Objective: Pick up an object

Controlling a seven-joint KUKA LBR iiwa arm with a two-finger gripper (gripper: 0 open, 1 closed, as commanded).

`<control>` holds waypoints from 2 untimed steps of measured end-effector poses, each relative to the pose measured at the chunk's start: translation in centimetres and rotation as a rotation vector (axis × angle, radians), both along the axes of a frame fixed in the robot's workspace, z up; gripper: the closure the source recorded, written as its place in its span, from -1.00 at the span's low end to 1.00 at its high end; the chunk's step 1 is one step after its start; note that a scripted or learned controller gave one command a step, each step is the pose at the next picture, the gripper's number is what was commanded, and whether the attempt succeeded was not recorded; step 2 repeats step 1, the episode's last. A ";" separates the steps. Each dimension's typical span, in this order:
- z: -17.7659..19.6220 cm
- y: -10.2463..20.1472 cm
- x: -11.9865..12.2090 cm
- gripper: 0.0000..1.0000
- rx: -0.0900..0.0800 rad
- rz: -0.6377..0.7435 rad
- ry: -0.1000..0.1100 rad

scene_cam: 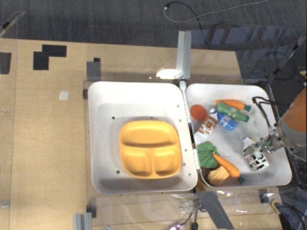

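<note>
Gripper (255,156) low in right bin (273,176), fingers seemingly spread, beside carrot (226,164)

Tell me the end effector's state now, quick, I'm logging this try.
End effector: low in the right bin, over the bin floor; whether it is open or shut cannot be told.

The grey arm (295,121) with its orange band enters at the frame's right edge, its gripper (255,155) lowered at lower right.
</note>
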State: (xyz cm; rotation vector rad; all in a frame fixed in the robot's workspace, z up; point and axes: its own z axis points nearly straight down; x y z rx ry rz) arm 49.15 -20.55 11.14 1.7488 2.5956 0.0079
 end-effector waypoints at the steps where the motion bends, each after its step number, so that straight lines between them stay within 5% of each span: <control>1: 9.6 4.1 2.0 1.00 0.003 -0.249 0.006; 2: 9.6 4.1 2.0 1.00 0.003 -0.249 0.006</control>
